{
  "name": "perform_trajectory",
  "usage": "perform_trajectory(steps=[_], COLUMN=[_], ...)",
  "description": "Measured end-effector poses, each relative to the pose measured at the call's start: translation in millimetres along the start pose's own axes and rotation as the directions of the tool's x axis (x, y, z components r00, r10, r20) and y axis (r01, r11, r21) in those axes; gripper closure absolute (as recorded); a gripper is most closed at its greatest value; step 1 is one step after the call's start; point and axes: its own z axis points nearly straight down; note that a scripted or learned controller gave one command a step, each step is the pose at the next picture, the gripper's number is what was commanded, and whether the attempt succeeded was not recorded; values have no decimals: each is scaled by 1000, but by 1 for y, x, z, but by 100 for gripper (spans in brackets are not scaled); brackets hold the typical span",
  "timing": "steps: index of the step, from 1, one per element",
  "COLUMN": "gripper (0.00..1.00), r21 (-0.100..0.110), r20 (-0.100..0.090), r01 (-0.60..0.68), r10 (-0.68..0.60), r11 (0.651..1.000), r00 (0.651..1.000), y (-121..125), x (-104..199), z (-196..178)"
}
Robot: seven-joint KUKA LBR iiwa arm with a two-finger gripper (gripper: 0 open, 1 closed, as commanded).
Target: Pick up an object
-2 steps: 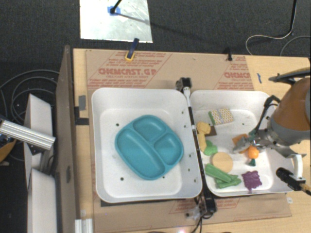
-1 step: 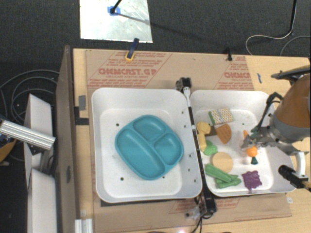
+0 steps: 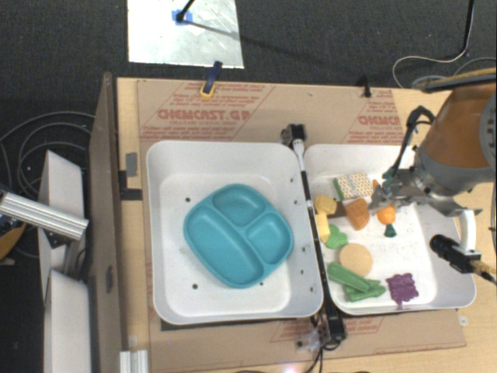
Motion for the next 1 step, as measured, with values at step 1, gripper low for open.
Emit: perform_trajectory(steps=[1], gripper=[100], r21=[4], r20=[-2], r01=[0], r10=[0], r11=[1000], r00=[1000], y=[-6], x=[72], z=[-46])
